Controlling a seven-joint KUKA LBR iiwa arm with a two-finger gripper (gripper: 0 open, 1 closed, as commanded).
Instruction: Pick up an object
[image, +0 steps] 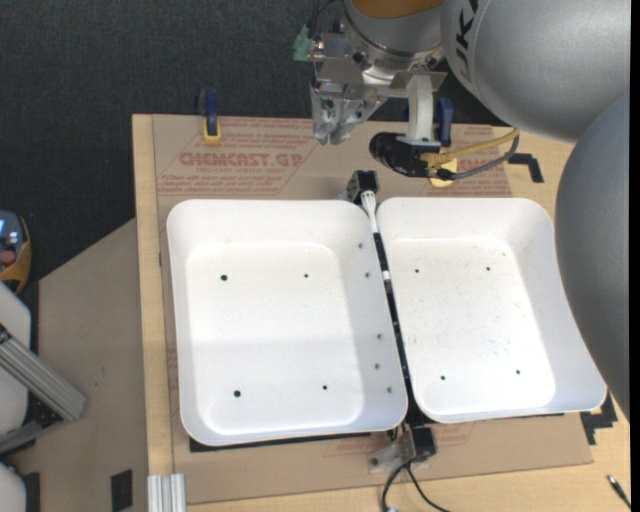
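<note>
My gripper (332, 132) hangs high at the top of the view, over the brown board behind the back right corner of the left bin (178, 300). Its fingers taper together to a point and look shut, and I see nothing between them. The grey arm with its orange band comes in from the upper right. The left bin and the right bin (565, 310) lie side by side below, with white floors marked by small dark dots.
A brown board (250, 155) with red print lies under both bins. A blue clamp (209, 112) grips its back edge. A black strip (385, 285) runs between the bins. A metal rail (40, 380) stands off to the left.
</note>
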